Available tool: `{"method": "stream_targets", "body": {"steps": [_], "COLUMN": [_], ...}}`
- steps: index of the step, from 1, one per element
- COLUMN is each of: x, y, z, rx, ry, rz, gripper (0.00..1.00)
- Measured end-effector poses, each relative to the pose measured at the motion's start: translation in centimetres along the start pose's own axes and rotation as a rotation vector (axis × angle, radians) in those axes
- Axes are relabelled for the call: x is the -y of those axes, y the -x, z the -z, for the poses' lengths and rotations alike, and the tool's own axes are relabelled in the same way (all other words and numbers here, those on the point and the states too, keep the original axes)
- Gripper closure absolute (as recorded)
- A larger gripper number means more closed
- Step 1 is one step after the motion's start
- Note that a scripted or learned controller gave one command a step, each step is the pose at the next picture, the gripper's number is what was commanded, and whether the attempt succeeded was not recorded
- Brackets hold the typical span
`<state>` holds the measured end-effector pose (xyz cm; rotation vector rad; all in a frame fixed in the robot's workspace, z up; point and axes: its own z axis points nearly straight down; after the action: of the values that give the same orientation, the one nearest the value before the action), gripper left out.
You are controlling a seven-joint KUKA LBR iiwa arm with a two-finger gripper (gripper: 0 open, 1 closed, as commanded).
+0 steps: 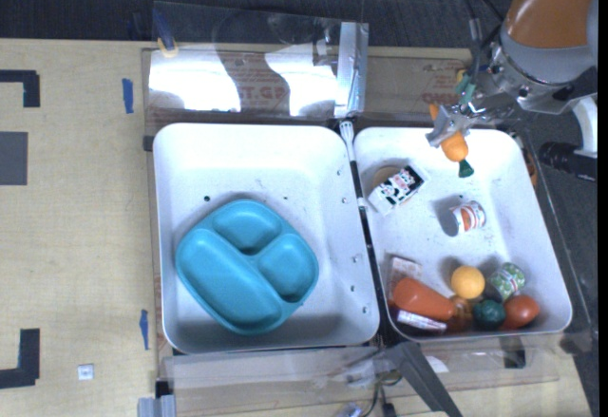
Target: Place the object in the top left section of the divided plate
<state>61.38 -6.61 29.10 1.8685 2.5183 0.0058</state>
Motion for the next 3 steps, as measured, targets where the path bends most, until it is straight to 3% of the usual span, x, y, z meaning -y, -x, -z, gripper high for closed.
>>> {"method": "stream_targets", "body": {"steps": [1, 2, 3], "x": [1.1, 1.4, 0.4], "y": [3.0, 12.2, 16.4], "z": [11.6, 14.5, 7.4], "rx": [0.003, 0.003, -0.004], "ry": [0.003, -0.003, -0.008], "rz": [0.005, -0.023, 0.222], "gripper": [1.00, 1.00, 1.00]}}
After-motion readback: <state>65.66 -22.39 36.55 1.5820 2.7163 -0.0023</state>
